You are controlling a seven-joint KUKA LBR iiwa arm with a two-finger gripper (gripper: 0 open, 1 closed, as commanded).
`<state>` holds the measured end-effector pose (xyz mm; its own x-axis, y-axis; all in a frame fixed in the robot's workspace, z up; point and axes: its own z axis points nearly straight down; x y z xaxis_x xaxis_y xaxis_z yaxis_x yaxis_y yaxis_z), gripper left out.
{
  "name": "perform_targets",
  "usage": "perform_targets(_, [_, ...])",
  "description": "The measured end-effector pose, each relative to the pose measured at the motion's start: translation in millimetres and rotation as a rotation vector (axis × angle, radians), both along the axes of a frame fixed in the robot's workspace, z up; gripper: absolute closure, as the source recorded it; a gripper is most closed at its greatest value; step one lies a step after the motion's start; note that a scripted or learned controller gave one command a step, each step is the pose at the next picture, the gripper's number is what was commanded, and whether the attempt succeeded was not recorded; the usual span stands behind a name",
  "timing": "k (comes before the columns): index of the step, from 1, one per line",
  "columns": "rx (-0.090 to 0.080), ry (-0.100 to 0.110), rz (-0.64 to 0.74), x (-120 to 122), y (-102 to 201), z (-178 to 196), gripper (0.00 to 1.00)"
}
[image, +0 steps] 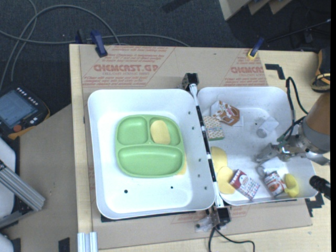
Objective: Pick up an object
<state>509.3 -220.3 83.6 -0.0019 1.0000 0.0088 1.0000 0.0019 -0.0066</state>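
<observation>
- The counter (157, 62) carries two white bins side by side, so everything I might lift lies inside low walls and cannot roll away.
- The left bin (105, 193) holds a green divided tray (149, 148) lying flat, with a yellow piece (160, 132) resting in its upper right compartment; that lot is well apart from me and I judge it is not my concern now.
- The right bin (247, 96) is where I work, and my arm (317, 122) comes in over its right wall.
- My hand (274, 154) hangs low over the bin floor with its fingers spread and nothing between them.
- Just below the hand lie a small red-and-white can (273, 184) and a yellow lemon-like piece (291, 185), touching or nearly so; the can looks my likeliest pick.
- A red-and-white packet (244, 183) lies beside the can, near enough to be nudged.
- Two pale yellow pieces (220, 167) sit against the left wall, and two small cartons (226, 113) lie near the top left.
- The crowding in the lower right corner is my chief hindrance, I judge.
</observation>
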Motion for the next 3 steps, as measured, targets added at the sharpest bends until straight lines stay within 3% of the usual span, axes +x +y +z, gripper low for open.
perform_targets(1, [-0.01, -0.009, 0.0, 84.8, 30.0, 94.1, 0.0])
perform_targets(2, [-0.008, -0.009, 0.001, 146.9, 110.9, 70.0, 0.0])
perform_targets(3, [-0.008, -0.004, -0.001, 156.8, 126.8, 5.8, 0.0])
